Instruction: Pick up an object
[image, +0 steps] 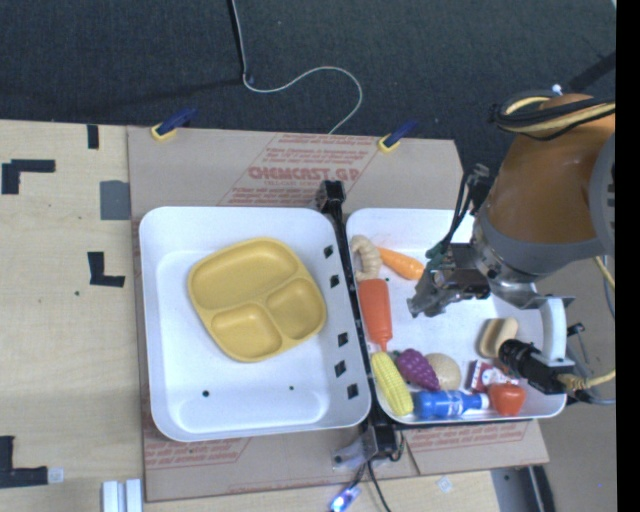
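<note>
My gripper (432, 296) hangs over the middle of the right bin (455, 222), its dark fingers pointing down and left. Nothing shows between them. Toy food lies around it: a small orange carrot (401, 264) just up-left, a long orange-red sausage (376, 310) to the left, and a beige knobbly piece (365, 257) at the bin's top left. Along the front edge lie a yellow corn cob (391, 383), purple grapes (417, 368), a tan ball (444, 372), a blue bottle (447, 404) and a red piece (508, 398). A beige bread piece (497, 336) lies to the right.
The left bin (170, 390) holds a yellow divided plate (258, 298). A black divider (345, 300) runs between the bins. The orange-banded arm (550, 190) covers the right bin's upper right. A white cable (300, 80) loops behind the bins.
</note>
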